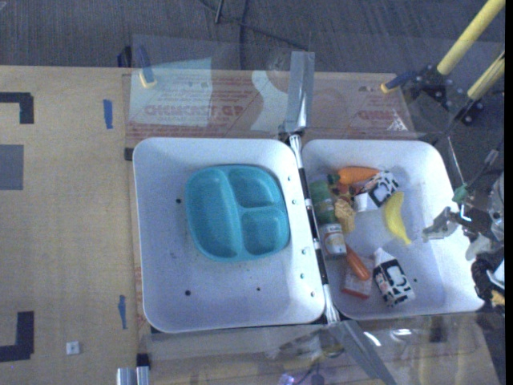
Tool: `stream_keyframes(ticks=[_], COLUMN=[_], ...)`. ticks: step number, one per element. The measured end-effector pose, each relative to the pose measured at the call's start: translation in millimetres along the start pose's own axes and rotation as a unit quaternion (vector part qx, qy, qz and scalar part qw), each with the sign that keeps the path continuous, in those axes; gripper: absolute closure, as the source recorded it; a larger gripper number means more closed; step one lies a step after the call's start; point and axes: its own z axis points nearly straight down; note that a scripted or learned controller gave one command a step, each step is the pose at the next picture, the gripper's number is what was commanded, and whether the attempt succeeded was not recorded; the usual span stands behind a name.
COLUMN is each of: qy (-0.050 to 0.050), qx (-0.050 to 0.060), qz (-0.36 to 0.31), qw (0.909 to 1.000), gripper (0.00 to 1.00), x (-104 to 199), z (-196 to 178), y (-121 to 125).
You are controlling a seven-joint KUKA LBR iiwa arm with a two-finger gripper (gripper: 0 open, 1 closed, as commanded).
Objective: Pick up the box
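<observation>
Gripper (449,221) sits over the right white bin (433,159) near its right wall — can't tell its opening, nothing visibly held. The likely target, a small black-and-white carton box (392,279), lies at that bin's near edge, clear of the clutter: red packet (357,273), yellow banana (396,217), orange carrot (357,173). The left white bin (160,239) holds just a blue divided plastic tray (237,212), probably parked out of the way.

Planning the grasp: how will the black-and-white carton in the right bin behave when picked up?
The carton looks stiff and light, likely a toy. It lies tilted on its side near the bin wall, so it may slide or turn rather than roll.
</observation>
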Motion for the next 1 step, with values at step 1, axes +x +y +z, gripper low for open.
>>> stream_keyframes(ticks=[1], qy=[0.001], qx=[0.001], qz=[-0.139], qw=[0.9902], gripper=[0.00], x=[0.3], z=[93.9], y=[-0.4])
